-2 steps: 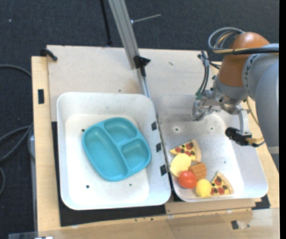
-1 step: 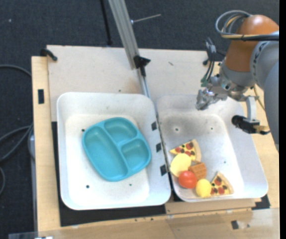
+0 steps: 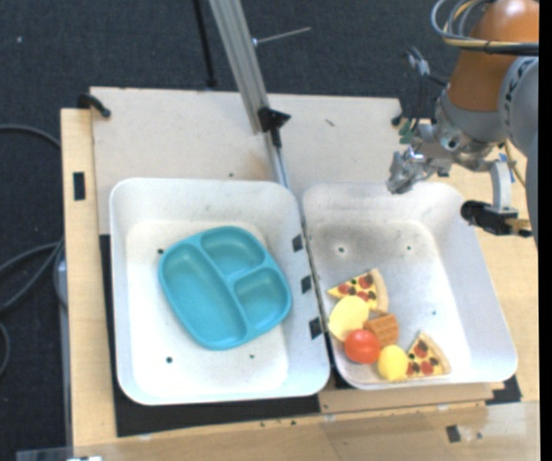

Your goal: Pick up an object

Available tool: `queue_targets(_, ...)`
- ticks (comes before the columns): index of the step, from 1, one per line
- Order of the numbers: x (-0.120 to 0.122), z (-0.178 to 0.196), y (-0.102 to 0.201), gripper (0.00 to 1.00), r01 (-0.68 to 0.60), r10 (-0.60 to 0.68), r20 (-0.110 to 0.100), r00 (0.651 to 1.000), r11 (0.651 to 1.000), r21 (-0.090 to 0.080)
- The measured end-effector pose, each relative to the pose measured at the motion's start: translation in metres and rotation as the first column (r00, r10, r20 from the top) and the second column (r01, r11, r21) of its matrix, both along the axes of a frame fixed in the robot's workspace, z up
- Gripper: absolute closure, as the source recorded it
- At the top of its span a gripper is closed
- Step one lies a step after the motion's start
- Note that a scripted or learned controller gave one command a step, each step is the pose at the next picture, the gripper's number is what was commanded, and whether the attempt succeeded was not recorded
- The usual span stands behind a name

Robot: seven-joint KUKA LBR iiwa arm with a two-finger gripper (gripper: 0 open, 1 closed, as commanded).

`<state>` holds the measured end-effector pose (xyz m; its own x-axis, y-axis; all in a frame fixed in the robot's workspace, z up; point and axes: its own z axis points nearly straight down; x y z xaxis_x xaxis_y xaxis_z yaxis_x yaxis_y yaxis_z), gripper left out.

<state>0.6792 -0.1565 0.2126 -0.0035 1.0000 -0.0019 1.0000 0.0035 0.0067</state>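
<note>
Toy food lies in the near part of the right bin (image 3: 468, 257): a pizza slice (image 3: 360, 286), a pale yellow piece (image 3: 348, 317), a red tomato (image 3: 361, 346), a small orange-brown piece (image 3: 384, 327), a yellow lemon-like piece (image 3: 392, 362) and a second pizza slice (image 3: 427, 355). My gripper (image 3: 402, 178) hangs over the far rim of the right bin, well away from the food, with nothing seen between its fingers.
The left bin (image 3: 141, 257) holds a blue divided plate (image 3: 225, 285). A slanted metal pole (image 3: 247, 75) rises from the gap between the bins at the back. The grey arm with its orange band (image 3: 492, 56) comes in at the upper right.
</note>
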Motion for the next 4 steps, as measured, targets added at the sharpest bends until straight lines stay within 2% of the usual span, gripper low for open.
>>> queue_targets(1, 0.001, 0.044, -0.002, 1.0, -0.001, 0.001, -0.001, 1.0, 1.0, 0.0)
queue_targets(2, -0.009, 0.046, 0.044, 1.0, -0.002, 0.002, -0.006, 1.0, 1.0, 0.002)
queue_targets(4, -0.006, 0.028, 0.14, 1.0, -0.003, 0.003, -0.008, 1.0, 1.0, 0.003)
